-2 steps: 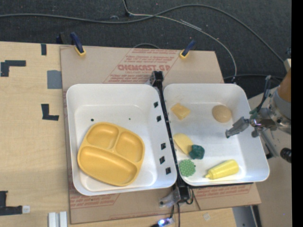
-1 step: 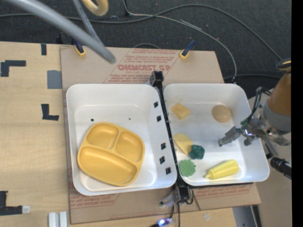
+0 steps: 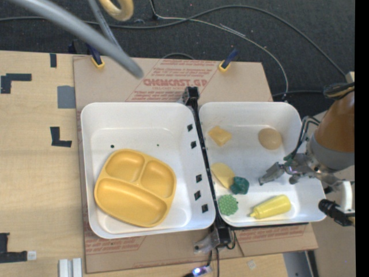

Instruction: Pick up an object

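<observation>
The right bin (image 3: pixel 288 111) holds several small objects: a yellow block (image 3: pixel 219 135), a tan round piece (image 3: pixel 269 138), a pale yellow wedge (image 3: pixel 222 173), a dark green piece (image 3: pixel 240 184), a light green ball (image 3: pixel 228 203) and a yellow bottle-shaped toy (image 3: pixel 271 206). My gripper (image 3: pixel 281 176) hangs low over the right part of this bin, above the yellow toy and right of the dark green piece. It stands open, and its fingers hold nothing. The grey and orange wrist (image 3: pixel 337 134) rises at the bin's right rim.
The left bin (image 3: pixel 92 117) carries a yellow divided plate (image 3: pixel 135 186). A black divider strip (image 3: pixel 198 154) runs between the bins. Cables and a grey hose (image 3: pixel 75 19) lie beyond the cardboard base at the back.
</observation>
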You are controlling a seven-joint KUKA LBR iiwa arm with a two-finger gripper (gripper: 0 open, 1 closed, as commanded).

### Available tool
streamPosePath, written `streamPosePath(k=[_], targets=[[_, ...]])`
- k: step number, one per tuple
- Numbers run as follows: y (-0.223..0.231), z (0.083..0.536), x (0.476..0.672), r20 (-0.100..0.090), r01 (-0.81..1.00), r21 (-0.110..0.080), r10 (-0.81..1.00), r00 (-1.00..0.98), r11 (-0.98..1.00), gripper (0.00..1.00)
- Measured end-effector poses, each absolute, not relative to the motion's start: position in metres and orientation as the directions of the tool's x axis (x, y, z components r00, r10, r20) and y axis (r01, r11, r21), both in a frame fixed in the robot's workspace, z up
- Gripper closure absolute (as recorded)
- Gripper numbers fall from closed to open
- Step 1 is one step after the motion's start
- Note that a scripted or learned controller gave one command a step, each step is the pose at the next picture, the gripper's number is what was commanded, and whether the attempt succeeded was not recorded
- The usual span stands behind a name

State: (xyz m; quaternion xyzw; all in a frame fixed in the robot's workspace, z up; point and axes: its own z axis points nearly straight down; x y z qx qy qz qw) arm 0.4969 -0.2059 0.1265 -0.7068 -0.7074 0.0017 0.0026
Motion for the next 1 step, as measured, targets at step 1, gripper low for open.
streamPosePath(k=[1], targets=[[-0.2055,0.0829,0.4969,-0.001,1.000,-0.001,1.000,-0.001,0.001,0.00]])
